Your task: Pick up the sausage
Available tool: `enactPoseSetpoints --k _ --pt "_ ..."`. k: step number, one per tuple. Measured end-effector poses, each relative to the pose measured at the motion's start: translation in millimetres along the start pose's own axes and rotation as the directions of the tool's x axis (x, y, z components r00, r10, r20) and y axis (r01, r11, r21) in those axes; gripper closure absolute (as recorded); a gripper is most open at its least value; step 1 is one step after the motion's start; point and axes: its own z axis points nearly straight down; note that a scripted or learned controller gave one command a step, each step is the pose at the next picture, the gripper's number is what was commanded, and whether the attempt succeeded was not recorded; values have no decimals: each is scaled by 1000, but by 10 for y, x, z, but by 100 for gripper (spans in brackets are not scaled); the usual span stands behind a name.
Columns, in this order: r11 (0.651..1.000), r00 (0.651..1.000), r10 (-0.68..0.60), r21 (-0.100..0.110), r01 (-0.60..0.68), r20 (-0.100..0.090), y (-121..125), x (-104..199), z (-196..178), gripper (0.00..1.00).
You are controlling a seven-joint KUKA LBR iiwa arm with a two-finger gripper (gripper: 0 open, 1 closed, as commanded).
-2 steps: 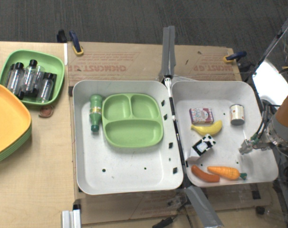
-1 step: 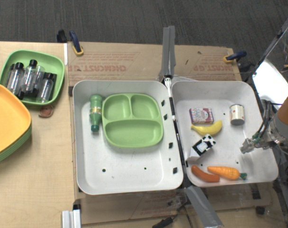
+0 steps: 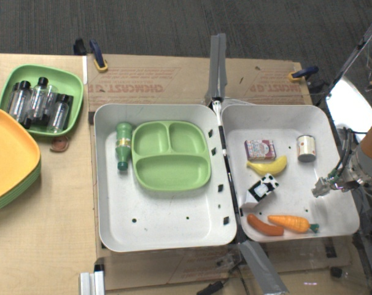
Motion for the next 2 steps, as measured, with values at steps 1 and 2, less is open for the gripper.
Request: enactPoseSetpoints --k 1,2 --pt "1000 1000 -1 -1 1 1 3 -6 -86 100" --pt "1000 1000 -2 -1 2 2 7 -13 -171 100"
